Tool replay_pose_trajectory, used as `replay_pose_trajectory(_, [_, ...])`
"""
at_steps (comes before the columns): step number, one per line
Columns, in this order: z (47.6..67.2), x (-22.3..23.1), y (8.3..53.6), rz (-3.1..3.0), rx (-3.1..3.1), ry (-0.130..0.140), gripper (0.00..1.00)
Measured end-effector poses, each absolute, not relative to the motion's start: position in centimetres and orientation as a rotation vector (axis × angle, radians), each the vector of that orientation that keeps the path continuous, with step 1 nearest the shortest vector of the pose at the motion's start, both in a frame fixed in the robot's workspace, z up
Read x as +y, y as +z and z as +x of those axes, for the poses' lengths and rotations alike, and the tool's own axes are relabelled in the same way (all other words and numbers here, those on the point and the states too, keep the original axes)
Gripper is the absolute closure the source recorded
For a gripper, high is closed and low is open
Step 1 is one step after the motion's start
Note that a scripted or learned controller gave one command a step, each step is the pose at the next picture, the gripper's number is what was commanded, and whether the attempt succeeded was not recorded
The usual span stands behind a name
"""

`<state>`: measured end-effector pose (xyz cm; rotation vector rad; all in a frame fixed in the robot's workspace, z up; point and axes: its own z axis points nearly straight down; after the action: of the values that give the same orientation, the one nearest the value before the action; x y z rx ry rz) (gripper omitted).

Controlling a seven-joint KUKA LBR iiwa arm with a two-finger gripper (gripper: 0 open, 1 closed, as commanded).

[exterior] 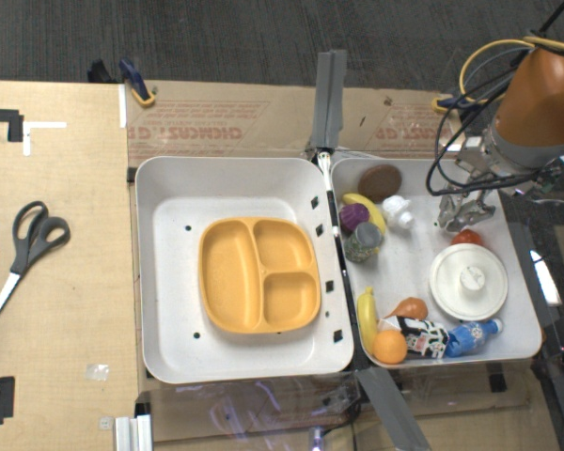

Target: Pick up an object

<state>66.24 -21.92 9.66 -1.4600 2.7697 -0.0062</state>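
Note:
My gripper (pixel 465 214) hangs low over the back of the right bin (pixel 524 346), just above a small red object (pixel 467 238) and behind a round white lidded bowl (pixel 468 281). Nothing shows in its grasp. Further left in this bin lie a brown ball (pixel 381 178), a banana (pixel 361 203), a purple piece (pixel 353 216), a grey cup (pixel 364 241) and a small white item (pixel 399 215). Along the front are a second banana (pixel 366 314), an orange (pixel 389 347), a black-and-white toy (pixel 421 336) and a blue bottle (pixel 470 336).
The left bin (pixel 160 252) holds a yellow divided plate (pixel 259 274). A grey bar (pixel 329 101) rises between the bins at the back. Scissors (pixel 28 242) lie on the bench at the left, and a blue clamp (pixel 136 81) sits at the cardboard's corner. Cables (pixel 451 139) loop beside the arm.

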Motion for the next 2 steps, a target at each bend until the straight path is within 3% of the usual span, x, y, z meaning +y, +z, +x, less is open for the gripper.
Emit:
replay_pose_trajectory(1, [66.1,-22.1,25.7,-1.394,2.807,-0.002,1.00])
replay_pose_trajectory(2, [58.7,-21.3,13.2,-1.210,2.895,0.000,1.00])
